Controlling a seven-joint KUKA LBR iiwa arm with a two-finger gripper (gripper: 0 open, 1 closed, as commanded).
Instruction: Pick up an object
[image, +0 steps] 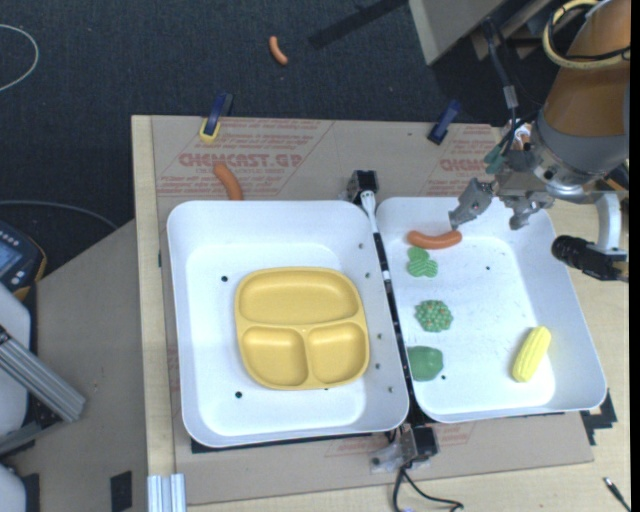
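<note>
My gripper (497, 209) hangs open over the far edge of the right bin (570, 310), its two fingers spread with nothing between them. Just left of it and below, an orange sausage (434, 239) lies in the bin's far left corner. Further toward the front along the bin's left side sit a small green leafy piece (421, 264), a round heap of green peas (433, 316) and a green lump (425, 362). A yellow corn cob (531, 353) lies near the bin's front right.
The left bin (200, 300) holds a yellow divided plate (300, 327). Another orange sausage (229, 181) lies on the cardboard behind the left bin, and a third one (278, 49) on the dark floor. Clamps (213, 117) hold the cardboard's far edge.
</note>
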